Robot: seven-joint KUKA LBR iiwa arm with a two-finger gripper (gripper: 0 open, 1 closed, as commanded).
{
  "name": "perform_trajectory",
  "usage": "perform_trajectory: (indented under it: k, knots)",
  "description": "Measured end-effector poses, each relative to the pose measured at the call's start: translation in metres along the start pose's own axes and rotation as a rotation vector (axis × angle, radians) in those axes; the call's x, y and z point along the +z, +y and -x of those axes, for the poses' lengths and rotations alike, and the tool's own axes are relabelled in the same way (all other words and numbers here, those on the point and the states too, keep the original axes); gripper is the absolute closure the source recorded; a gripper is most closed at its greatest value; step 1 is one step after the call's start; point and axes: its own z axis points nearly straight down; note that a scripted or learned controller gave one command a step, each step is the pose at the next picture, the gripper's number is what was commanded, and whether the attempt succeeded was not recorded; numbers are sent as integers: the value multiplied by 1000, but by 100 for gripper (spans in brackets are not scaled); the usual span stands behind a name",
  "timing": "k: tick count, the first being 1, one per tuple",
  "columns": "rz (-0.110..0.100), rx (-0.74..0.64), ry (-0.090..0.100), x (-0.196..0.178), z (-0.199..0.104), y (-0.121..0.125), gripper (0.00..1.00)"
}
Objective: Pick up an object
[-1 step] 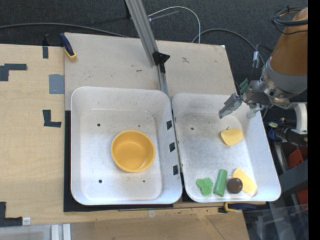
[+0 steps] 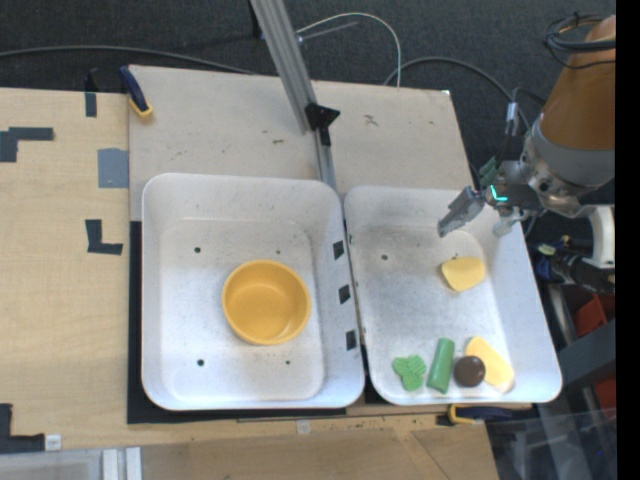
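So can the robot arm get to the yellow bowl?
Probably yes. The bowl sits alone in the left bin with nothing over it. The end effector hovers over the right bin, so it must cross over.

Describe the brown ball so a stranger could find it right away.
Look in the right-hand white bin, at the cluster along its near edge. The brown ball sits between a green cylinder and a yellow piece; it alone is dark and round.

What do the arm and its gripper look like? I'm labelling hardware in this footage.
The arm has an orange band over a grey wrist section. The gripper is grey metal with a small teal-green spot at its base, and dark cables loop nearby.
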Motion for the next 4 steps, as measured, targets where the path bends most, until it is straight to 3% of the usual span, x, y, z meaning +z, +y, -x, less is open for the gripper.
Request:
perform_trajectory:
  k: [3, 4]
  knots:
    - [-6, 2, 1, 162, 16, -11, 0]
    - [-3, 0, 1, 150, 15, -10, 100]
